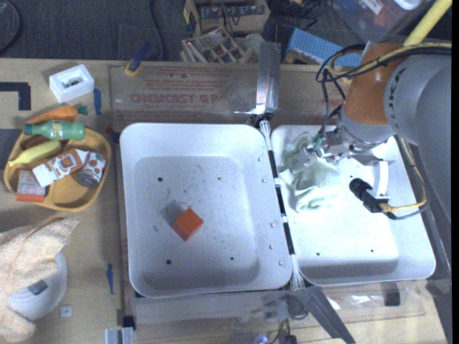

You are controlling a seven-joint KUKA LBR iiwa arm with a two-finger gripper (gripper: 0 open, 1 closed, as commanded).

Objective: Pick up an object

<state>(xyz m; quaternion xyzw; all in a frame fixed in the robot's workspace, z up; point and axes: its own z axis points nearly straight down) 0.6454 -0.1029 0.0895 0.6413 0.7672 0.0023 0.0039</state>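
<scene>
- Arm [401, 84]: grey, orange band above the wrist, enters from the upper right of the frame and bends down over the right bin [366, 253].
- Claw [324, 149]: sits low over the upper left part of the right bin, right at a crumpled pale green-white cloth [310, 181]. Its tips are lost against the cloth and the wrist housing; cannot tell whether it is released or clenched, nor whether anything is between them.
- Cloth: lies bunched in the upper left quarter of the right bin, close to the wall shared with the left bin.
- Black cable end [364, 192] with a yellow lead hangs from the wrist just to the right of the cloth.
- Left bin [143, 156]: holds one small orange block [188, 223], left of centre and slightly low, resting on the bin floor, well apart from the claw. A grey shadow or smudge sits just at its upper left.
- Desk [86, 256]: to the left of the bins, a yellow bowl [68, 199] with toy food, a green bottle [57, 130] lying across its top edge.
- Small white box [72, 82] at the upper left of the frame, above the bowl.
- Beige cloth heap [32, 260] at the lower left of the frame.
</scene>
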